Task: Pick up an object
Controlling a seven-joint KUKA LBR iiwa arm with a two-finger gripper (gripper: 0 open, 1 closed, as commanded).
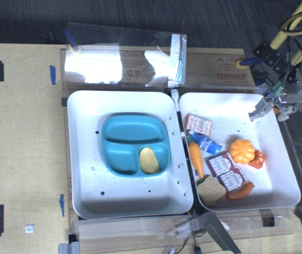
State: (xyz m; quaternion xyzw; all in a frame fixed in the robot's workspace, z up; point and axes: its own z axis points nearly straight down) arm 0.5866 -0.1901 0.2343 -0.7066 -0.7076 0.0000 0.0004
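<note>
- Hand is hanging at the upper right corner of the right bin, over the rim and clear of every item; you cannot tell from this slant how it is set, so I am leaving that unsaid and nothing can be called held
- Your candidates are lying in the right bin: an orange pumpkin with a red piece touching its right side, a carrot along the left wall, a blue bottle just beside it, a red and white packet above that, two more packets below, a sausage and a bread slice at the lower edge
- You are judging best if you are choosing the pumpkin: it is standing tallest, is nearest the hand and has bare floor above it
- You are wanting to come down straight over its middle, with the fingers straddling it on the sides away from the red piece
- You are risking a miss on the flat packets, which are overlapping and lying low
- You are leaving the left bin alone: its blue tray with a yellow lemon is well apart from the hand
</note>
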